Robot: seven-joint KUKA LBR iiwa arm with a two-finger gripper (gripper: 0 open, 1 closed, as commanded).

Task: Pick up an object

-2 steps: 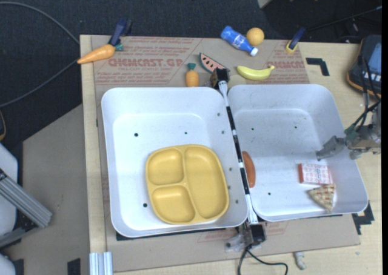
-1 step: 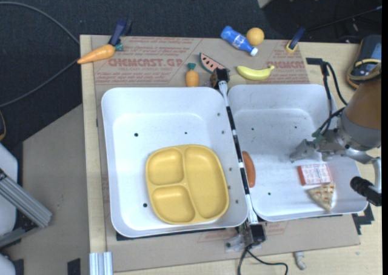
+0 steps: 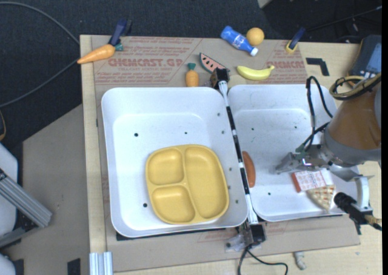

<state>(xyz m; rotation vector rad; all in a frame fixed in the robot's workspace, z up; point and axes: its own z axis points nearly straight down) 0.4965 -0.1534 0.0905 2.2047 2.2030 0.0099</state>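
A robotics lab: bench (image 3: pixel 60 165) with two white bins (image 3: pixel 121 110), toy food, trailing cables (image 3: pixel 36 13)

bins (image 3: pixel 121 110): smooth white plastic, slightly glossy
tray (image 3: pixel 185 183): matt yellow plastic
bench (image 3: pixel 97 146): bare wood, printed cardboard

A: How many of everything?
B: Two white bins, left (image 3: pixel 121 110) and right (image 3: pixel 273 101). One yellow divided plate (image 3: pixel 187 183), one hot dog (image 3: pixel 248 169), one pizza slice (image 3: pixel 322 195), one snack packet (image 3: pixel 309 179).
A: Outside the bins?
B: Two carrots (image 3: pixel 97 54) (image 3: pixel 192 77), one banana (image 3: pixel 254 72), one orange (image 3: pixel 255 36), one blue bottle (image 3: pixel 238 40), one watermelon slice (image 3: pixel 210 62).
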